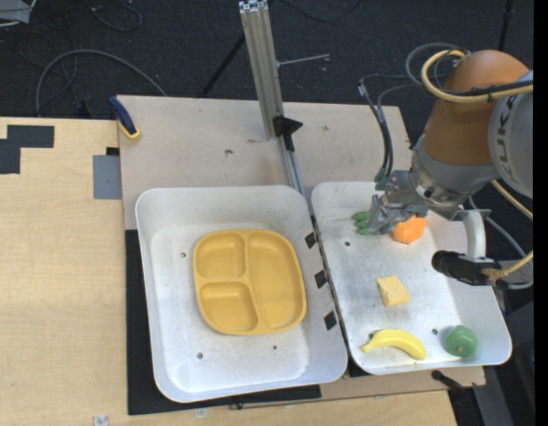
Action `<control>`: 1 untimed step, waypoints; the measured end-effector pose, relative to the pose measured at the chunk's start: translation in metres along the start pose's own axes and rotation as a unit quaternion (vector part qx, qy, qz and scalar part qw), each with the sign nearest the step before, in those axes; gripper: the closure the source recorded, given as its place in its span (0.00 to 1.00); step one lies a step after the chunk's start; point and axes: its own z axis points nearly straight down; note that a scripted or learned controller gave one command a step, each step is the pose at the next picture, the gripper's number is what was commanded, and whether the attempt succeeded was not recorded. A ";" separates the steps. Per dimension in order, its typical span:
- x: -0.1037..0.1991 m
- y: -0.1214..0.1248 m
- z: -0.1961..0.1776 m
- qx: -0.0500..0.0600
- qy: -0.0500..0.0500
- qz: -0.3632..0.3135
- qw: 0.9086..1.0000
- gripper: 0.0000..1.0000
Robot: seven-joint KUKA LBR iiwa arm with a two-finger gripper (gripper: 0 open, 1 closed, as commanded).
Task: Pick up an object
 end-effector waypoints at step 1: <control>0.061 -0.010 -0.002 0.001 0.000 0.000 1.000 1.00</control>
